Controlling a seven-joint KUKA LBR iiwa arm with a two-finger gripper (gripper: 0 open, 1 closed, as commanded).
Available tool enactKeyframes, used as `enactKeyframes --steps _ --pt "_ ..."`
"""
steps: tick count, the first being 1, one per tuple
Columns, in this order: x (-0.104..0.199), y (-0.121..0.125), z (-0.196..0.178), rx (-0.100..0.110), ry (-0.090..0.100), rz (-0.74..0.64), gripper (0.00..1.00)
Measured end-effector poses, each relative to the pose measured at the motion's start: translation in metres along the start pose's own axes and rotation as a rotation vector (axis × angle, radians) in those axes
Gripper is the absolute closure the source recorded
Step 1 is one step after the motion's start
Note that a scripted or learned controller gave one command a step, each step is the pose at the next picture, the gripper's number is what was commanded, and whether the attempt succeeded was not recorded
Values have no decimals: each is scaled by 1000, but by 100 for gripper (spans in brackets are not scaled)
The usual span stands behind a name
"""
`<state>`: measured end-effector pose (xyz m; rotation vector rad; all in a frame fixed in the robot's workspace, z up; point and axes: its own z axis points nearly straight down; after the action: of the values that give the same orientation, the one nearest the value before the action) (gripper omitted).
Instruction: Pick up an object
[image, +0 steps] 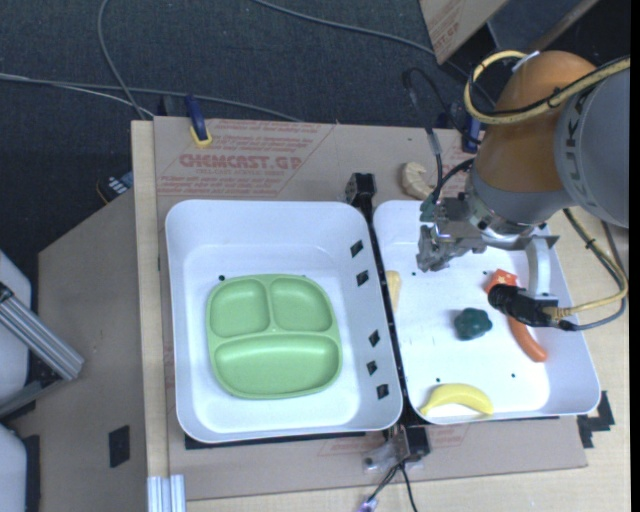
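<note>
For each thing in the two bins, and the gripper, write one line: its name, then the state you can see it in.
green divided plate: right side up, flat in left bin, nothing in its compartments
banana: lying at right bin's near edge
dark green object: resting on right bin's floor, apart from gripper
orange carrot-like object: lying by right bin's right side, partly behind a black fitting
gripper: over right bin's far part, holding nothing visible

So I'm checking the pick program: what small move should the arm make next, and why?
Probably shift toward the dark green object and descend. The gripper hangs over bare floor in the right bin with nothing visibly between its fingers, and that object lies apart from the orange piece and the banana.
</note>
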<state>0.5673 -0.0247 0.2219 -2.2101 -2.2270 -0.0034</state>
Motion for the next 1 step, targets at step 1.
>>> enactKeyframes --steps 1 --pt "51 12 0 -2 -2 1 100"
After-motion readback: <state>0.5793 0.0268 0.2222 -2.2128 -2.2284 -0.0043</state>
